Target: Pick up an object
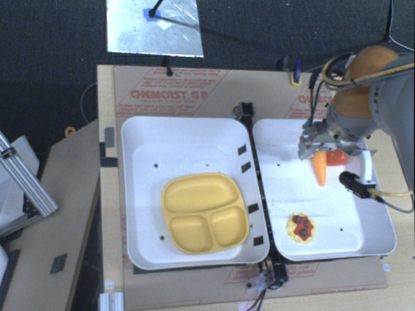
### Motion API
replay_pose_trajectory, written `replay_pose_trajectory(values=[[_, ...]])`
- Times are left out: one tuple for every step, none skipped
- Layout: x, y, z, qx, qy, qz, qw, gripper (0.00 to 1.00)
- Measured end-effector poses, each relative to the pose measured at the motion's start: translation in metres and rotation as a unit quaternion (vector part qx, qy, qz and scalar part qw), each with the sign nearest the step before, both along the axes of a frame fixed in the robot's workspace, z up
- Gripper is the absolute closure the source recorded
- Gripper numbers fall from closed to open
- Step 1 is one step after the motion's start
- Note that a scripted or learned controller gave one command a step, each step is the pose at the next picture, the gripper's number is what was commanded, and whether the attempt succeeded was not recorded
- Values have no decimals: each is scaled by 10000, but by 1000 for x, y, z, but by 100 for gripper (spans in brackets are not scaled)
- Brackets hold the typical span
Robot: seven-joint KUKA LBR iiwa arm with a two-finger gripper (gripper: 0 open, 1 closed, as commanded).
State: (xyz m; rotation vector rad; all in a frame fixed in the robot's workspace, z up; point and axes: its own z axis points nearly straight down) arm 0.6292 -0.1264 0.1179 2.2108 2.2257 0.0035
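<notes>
The pincer [319,149] sits at the top of the right bin [379,238], right over an orange carrot [320,167]; I cannot tell how it stands. A red thing [337,157] peeks out beside the carrot, partly hidden.

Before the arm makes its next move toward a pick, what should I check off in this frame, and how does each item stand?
1. Tool over right bin: ok.
2. Orange carrot-like toy directly under tool: ok.
3. Toy between the tool's fingers: cannot tell.
4. Red object crowds the carrot-like toy: not ok.
5. Small pizza toy well apart from the tool: ok.
6. Yellow divided tray sits in left bin, out of the path: ok.
</notes>
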Motion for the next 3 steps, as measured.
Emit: replay_pose_trajectory(values=[[12, -3, 53, -1, -16, -8, 10000, 100], [13, 3, 99, 2, -12, -1, 10000, 100], [14, -2, 163, -3, -21, -2, 10000, 100]])
